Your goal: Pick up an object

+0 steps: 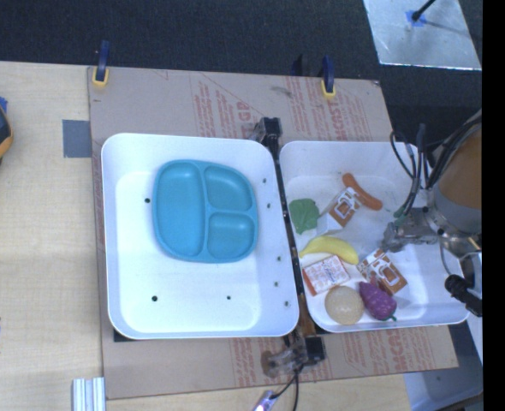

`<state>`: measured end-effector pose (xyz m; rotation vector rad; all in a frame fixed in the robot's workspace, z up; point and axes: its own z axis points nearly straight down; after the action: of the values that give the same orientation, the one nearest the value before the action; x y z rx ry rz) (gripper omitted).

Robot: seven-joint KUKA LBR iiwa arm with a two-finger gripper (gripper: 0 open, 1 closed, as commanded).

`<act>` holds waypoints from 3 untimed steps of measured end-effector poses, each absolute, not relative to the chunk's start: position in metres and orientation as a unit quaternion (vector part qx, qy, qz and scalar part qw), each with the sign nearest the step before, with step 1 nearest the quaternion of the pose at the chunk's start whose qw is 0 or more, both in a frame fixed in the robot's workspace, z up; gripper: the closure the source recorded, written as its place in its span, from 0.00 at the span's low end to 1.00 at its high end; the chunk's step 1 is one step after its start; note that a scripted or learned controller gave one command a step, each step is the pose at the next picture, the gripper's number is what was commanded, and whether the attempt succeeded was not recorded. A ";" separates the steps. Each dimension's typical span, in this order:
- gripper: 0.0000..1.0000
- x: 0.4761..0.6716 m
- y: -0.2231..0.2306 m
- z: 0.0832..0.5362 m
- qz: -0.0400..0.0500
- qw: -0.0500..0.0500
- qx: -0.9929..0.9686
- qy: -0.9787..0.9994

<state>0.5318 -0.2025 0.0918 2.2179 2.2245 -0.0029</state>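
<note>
The hand hangs low in the right bin near a small snack packet, I cannot tell how it is set, and it could bump the packet into the purple grapes and grab nothing.

Red print on cardboard sheet: illegible.

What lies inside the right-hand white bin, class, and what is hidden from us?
Inside the right bin: a sausage, green vegetable, banana, three printed packets, a pale round item and purple grapes. The gripper covers the floor beneath it.
</note>
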 end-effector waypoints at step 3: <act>1.00 0.629 -0.149 0.100 -0.001 -0.001 0.706 0.709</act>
<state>0.6294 -0.1485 0.1004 2.2183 2.2277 -0.0035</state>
